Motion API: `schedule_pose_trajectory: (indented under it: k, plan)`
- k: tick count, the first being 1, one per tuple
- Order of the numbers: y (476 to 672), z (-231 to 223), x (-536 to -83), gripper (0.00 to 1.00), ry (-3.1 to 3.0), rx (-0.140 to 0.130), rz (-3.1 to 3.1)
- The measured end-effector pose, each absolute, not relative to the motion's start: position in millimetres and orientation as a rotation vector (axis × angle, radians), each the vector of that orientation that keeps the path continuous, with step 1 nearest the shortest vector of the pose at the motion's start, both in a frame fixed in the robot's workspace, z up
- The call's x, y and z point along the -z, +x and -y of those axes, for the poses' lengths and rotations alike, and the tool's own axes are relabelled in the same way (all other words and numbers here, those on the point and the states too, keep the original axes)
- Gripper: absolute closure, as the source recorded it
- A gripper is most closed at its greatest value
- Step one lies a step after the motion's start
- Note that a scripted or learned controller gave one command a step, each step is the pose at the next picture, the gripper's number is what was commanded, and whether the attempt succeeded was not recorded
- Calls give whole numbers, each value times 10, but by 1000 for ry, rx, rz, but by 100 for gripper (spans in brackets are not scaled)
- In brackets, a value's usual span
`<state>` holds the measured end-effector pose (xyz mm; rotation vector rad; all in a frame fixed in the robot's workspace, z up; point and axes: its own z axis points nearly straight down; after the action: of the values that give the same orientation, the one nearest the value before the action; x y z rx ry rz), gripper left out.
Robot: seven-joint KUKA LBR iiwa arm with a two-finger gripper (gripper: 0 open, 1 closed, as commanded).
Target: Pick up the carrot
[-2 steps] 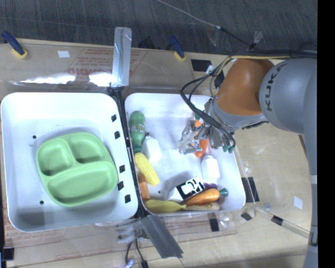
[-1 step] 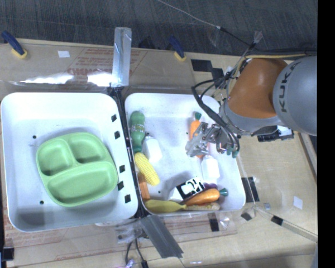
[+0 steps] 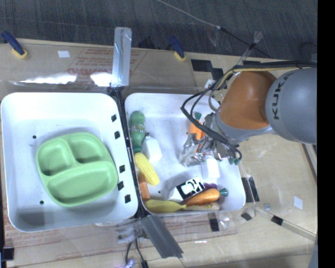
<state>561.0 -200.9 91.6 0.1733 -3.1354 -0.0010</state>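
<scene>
Two shallow white bins sit side by side on a cardboard-covered bench: the left bin (image 3: 11,149) holds one green divided plate (image 3: 75,167), and the right bin (image 3: 167,102) holds a crowd of toy food. Counted there: one green cucumber-like piece (image 3: 137,128) by the left wall, one corn cob (image 3: 147,168), one white block (image 3: 153,149), one yellow banana (image 3: 164,206), one black-and-white card (image 3: 190,187), and one carrot (image 3: 205,196), orange with a green tip, lying near the bin's near right corner between card and banana. A small orange piece (image 3: 143,190) lies near the corn. The gripper (image 3: 196,151) hangs over the bin's right half, just far of the carrot; I cannot tell how it is set. Judged risk: the carrot touches its neighbours, so a descent could catch the card or banana, or nudge the carrot into the wall.
</scene>
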Motion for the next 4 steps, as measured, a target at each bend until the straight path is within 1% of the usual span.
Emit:
schedule_pose_trajectory:
  k: [1,2,3,4]
  plan:
    - [5615,2010,-922,0,173,0,3137]
    - [5632,1997,-1032,100,180,-1,3139]
    - [5630,1996,-1029,0,180,0,3139]
    - [5646,1989,-1137,100,184,-2,3142]
